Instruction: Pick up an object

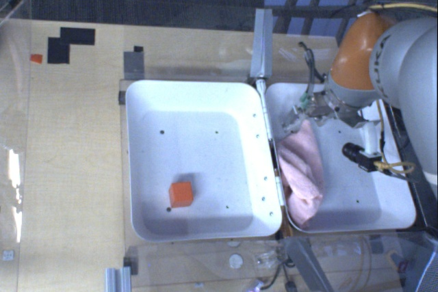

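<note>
Camera view: one orange block (181, 194), one pink cloth (302, 169), two bins (137, 147).

Pale wood bench (68, 147) carries two white bins (198, 96) side by side at centre-right; black patches (68, 43) and small orange marker (35, 59) at far left.

bench (68, 147): pale wood | left bin (191, 102): white, shallow | right bin (383, 212): white, touching left bin | black patches (68, 43): far left on bench | small orange marker (36, 59): just left of patches
</note>
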Available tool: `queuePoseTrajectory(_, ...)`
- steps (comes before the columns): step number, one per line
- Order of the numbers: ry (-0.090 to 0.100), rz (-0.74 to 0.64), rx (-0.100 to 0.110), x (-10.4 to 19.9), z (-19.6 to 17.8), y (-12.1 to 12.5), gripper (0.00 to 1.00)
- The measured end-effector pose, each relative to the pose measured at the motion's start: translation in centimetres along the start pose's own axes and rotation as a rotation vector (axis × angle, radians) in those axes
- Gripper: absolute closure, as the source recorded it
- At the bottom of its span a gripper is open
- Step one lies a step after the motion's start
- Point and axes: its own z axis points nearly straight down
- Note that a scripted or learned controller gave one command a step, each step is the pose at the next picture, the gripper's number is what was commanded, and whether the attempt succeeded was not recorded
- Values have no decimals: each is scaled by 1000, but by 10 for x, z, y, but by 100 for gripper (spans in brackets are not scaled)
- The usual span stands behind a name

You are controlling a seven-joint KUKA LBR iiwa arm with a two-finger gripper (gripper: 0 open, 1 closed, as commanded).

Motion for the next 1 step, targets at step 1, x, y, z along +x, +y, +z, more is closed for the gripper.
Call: queuePoseTrajectory(1, 2, 9, 7, 4, 12, -46, 0)
